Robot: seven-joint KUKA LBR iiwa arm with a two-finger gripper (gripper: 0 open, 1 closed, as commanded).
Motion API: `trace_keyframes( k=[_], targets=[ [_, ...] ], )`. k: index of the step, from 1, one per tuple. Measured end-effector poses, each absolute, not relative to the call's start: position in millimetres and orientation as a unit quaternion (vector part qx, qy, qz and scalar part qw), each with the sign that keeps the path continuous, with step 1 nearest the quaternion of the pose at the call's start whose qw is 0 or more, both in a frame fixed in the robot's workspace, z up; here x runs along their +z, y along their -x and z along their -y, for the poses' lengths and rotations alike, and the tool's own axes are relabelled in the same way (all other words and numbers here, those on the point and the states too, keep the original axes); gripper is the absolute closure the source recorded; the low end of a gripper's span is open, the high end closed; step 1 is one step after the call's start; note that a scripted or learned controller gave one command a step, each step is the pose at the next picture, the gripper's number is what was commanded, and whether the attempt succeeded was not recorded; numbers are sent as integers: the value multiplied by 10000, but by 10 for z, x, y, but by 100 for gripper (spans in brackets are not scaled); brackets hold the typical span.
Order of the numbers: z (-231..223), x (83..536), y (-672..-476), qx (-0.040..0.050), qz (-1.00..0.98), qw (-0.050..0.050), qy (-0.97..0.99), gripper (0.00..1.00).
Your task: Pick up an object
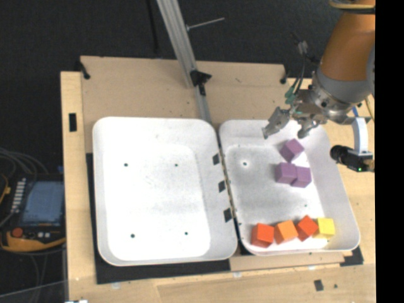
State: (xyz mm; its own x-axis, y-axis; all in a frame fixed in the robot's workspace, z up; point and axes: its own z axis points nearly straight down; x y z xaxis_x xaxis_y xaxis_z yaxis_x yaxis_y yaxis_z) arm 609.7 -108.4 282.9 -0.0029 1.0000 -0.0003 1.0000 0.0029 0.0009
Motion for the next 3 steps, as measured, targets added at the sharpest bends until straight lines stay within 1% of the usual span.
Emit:
trace_keyframes(
  k=[1,2,3],
  targets=[
    [1085,2830,-6097,5,-7077,5,-7066,0],
    [1015,2360,-6089,-18,-7070,-10,-7072,0],
    [1118,1843,-6022,-22,-7064,-9,-7079,0]
  ],
)
